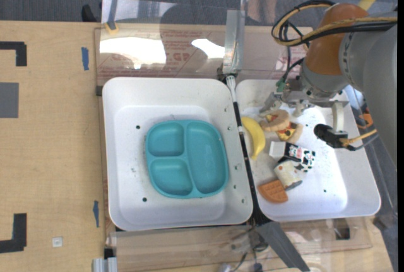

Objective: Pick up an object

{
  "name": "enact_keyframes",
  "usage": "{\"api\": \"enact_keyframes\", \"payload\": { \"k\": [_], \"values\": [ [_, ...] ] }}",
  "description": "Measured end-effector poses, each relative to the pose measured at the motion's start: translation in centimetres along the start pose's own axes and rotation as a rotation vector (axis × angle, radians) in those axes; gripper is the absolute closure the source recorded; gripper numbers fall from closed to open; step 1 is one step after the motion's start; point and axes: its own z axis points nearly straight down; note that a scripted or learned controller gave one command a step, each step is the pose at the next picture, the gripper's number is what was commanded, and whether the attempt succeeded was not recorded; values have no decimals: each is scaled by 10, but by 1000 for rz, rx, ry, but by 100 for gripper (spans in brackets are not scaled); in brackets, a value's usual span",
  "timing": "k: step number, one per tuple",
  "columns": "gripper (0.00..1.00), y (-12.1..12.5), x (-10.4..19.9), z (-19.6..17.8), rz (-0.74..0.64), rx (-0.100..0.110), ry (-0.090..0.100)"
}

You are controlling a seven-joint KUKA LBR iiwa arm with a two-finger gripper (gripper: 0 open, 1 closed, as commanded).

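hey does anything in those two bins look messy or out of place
Mostly tidy. The teal divided plate sits squarely in the left bin. In the right bin, the banana and small toys are heaped together against the divider.

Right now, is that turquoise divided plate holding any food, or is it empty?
Empty. The turquoise three-compartment plastic plate lies flat in the left white bin, and all three compartments show only bare turquoise.

My arm (372,56): grey, orange band. Moulded plastic bins (126,138): white. Sectioned plastic plate (187,158): teal. Curved banana (254,136): yellow. Small box (299,155): black-and-white pattern.
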Motion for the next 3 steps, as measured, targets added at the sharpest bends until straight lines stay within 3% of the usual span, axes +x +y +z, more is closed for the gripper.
{"api": "enact_keyframes", "payload": {
  "k": [1, 2, 3],
  "values": [
    [0, -61, 18, 0, 6, 3, 1],
    [100, -59, 19, -11, 7, -3, 0],
    [100, -61, 77, -137, 0, -4, 2]
  ]
}}
